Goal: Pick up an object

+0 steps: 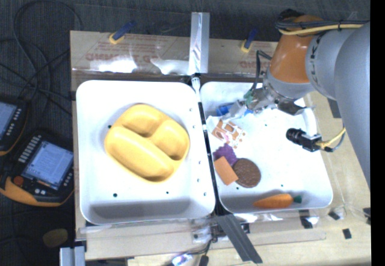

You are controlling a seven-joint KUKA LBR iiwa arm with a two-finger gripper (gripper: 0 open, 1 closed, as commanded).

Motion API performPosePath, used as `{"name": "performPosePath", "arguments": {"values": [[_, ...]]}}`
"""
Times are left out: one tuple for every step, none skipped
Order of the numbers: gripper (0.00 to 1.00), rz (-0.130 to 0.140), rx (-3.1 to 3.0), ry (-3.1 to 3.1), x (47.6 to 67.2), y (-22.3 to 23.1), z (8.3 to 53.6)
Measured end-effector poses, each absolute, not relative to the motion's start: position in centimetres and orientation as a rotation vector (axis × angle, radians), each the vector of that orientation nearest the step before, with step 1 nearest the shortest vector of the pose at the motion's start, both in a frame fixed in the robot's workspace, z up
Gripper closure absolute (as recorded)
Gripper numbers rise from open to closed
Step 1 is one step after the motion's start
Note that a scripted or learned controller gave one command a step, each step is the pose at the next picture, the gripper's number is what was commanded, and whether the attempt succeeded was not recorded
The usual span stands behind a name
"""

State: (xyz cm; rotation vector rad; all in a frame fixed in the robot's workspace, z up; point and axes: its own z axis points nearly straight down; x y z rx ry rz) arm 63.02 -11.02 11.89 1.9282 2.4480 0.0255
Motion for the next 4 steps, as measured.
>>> {"name": "performPosePath", "arguments": {"values": [[0.0, 0.051, 1.881, 2.447, 61.5, -10.7, 11.2], [0.0, -0.001, 1.793, 2.567, 67.1, -11.7, 9.3], [0.0, -0.003, 1.787, 2.582, 64.8, -13.0, 13.5], [0.0, 0.0, 1.647, 2.666, 66.4, -15.9, 8.8]]}}
